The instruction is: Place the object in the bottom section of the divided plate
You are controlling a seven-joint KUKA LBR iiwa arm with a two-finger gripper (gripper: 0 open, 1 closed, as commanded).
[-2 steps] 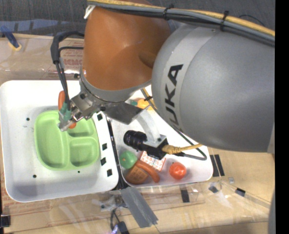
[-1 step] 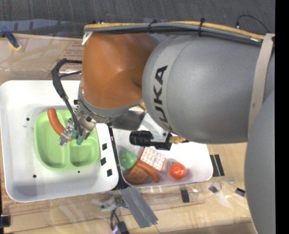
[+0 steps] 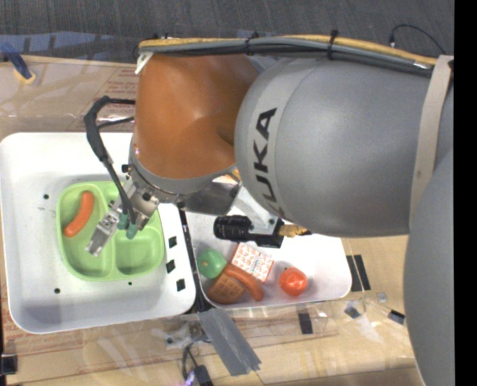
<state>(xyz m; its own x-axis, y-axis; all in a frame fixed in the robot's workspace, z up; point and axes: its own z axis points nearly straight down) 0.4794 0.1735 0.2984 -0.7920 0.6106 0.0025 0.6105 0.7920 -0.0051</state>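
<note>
A green divided plate lies in the left white bin. An orange sausage-shaped object rests in the plate's upper left section. My gripper hangs over the middle of the plate, just right of the orange object and apart from it. One silver finger and one teal-tipped finger stand apart, with nothing visible between them. The arm's orange band and grey body cover the upper right part of the plate and much of both bins.
The right bin holds a green round item, a red-and-white box, an orange carrot-like piece and a red tomato. A black cable loops above the plate. Grey tape lies on the bench in front.
</note>
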